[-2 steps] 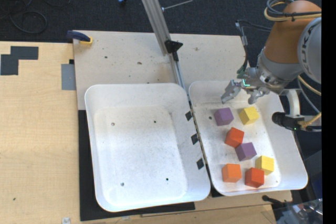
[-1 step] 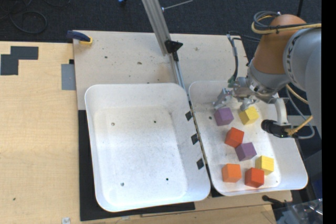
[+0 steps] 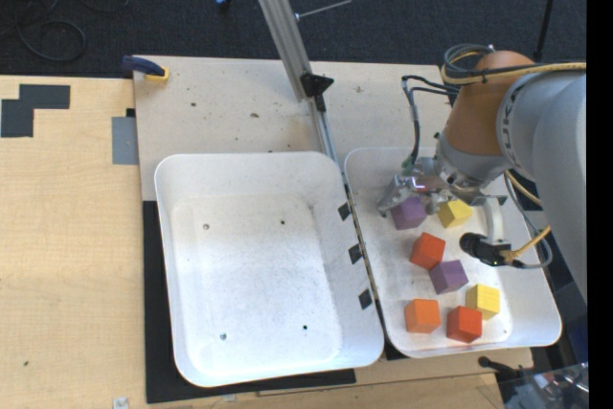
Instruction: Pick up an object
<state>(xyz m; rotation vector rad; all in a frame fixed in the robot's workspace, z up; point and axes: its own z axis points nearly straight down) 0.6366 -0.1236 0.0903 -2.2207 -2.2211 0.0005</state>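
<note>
The left bin [image 3: 251, 263] lies beside the right bin [image 3: 536, 321], which holds seven cubes. The arm [image 3: 522, 120] reaches down there. Its tool [image 3: 414, 192] touches the purple cube [image 3: 409, 214]; whether it grips, I cannot tell.

The grey arm [image 3: 546, 139] reaches in from the right, its orange band [image 3: 479, 110] just above the lowered gripper [image 3: 410, 193].
</note>
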